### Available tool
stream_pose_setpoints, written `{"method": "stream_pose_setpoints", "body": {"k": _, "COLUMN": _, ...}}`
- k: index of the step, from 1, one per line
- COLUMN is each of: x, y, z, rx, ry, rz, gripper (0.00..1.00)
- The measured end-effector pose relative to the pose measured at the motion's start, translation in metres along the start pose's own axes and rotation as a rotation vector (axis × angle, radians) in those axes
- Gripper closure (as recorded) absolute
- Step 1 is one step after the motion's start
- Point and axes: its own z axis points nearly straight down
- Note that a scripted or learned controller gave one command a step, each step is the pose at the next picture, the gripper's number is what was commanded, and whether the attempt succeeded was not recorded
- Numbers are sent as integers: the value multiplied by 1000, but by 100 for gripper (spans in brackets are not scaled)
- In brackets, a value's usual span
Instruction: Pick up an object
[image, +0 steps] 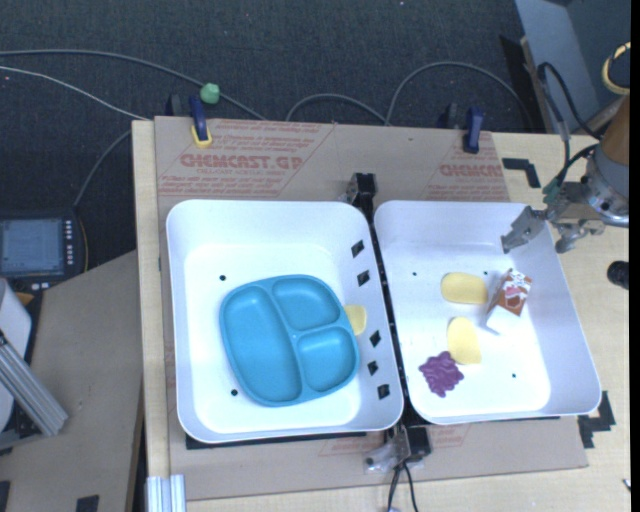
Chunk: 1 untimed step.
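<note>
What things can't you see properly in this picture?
- Yellow piece in the left bin: partly hidden behind the blue tray.
- Arm: cut off by the right edge.
- Small carton: label too small to read.
- Gripper: too small and blurred to judge.

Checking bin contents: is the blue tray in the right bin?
No, the blue tray lies in the left bin.

Both white bins looked like smooth, semi-glossy plastic w/ soft glare on the walls. The blue divided plate appeared to be matt plastic. The bench top was printed brown cardboard, dull finish. The gripper read as bare grey metal; the floor as dark, rough carpet.
</note>
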Motion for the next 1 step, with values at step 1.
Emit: {"method": "stream_pose_setpoints", "body": {"k": 1, "x": -7, "y": -6, "z": 57, "rx": 2, "ry": 1, "rz": 1, "gripper": 0}}
